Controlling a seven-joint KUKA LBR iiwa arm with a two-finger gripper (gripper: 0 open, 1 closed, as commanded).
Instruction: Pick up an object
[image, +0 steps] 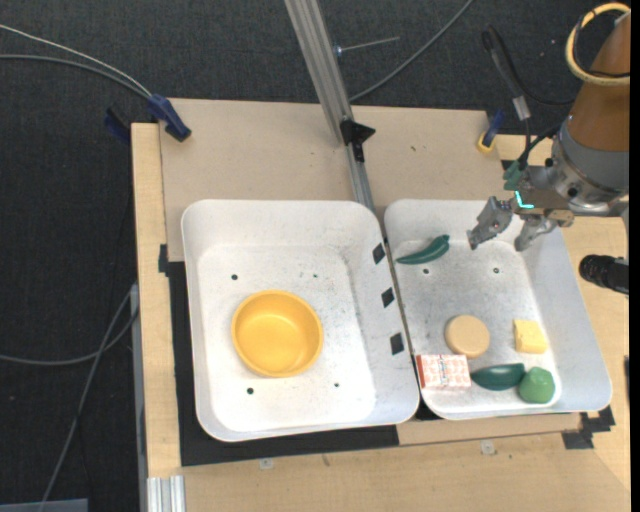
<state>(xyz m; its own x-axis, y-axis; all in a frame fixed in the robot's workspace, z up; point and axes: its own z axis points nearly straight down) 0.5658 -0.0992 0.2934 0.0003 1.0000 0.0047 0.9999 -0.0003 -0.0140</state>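
Jaws spread open and holding nothing above the far end of the right bin (590, 345), green curved piece (424, 250) lying just left of them, apart, round tan disc (467, 335) nearer the front.

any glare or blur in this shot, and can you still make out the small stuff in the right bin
Camera view: even, soft light, faint shadows; no strong glare on the white bins. The gripper looks slightly soft, fingers apart. Small items stay readable: yellow block, tan disc, green pepper.
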